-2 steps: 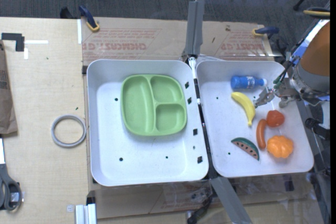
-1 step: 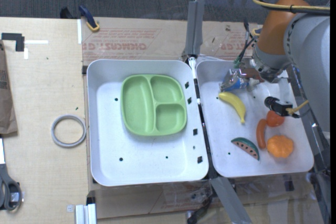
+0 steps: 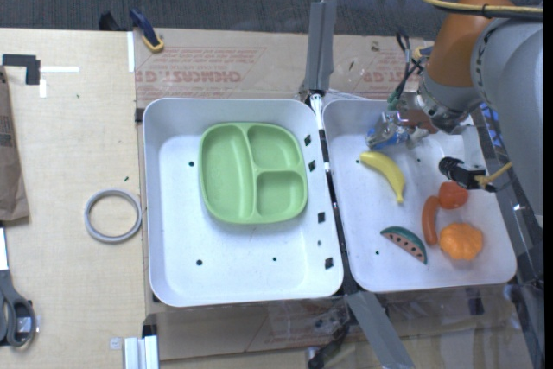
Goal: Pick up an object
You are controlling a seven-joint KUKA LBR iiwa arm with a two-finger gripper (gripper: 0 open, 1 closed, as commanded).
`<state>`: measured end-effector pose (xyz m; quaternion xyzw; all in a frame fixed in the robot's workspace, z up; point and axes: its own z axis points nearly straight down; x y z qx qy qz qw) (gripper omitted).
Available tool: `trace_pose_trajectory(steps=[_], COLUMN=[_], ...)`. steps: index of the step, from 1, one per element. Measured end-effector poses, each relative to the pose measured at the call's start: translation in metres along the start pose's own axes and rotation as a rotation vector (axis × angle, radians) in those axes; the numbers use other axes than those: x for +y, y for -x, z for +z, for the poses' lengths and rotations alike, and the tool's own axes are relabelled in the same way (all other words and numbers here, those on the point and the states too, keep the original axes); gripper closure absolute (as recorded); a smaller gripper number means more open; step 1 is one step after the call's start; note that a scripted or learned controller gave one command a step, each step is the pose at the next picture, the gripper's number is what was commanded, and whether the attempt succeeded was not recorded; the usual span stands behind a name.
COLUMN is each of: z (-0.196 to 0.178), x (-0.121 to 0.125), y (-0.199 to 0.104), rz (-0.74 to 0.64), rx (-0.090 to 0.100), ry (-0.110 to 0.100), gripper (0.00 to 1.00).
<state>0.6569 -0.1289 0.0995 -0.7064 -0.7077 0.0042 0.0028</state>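
Note:
In the right bin (image 3: 363,264) lie a yellow banana (image 3: 387,172), a watermelon slice (image 3: 405,243), an orange carrot-like piece (image 3: 429,219), a small red tomato (image 3: 452,195) and an orange fruit (image 3: 460,241). My gripper (image 3: 386,132) is low over the far part of this bin, just above the banana's stem end. I see nothing held in it. The arm's orange band (image 3: 454,47) rises behind it at the right.
The left bin (image 3: 173,264) holds a green divided plate (image 3: 253,173). On the bench to the left are a pale tape ring (image 3: 112,214), a brown bag (image 3: 10,160) and scissors (image 3: 15,320). A blue clamp (image 3: 147,30) sits at the back.

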Motion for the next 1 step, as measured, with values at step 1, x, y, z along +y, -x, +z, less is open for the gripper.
trace_pose_trajectory(steps=[1], z=[-0.0923], x=[-0.0077], y=[-0.0541], rz=[-0.001], rx=[0.001], ry=[0.01], gripper=[1.0])
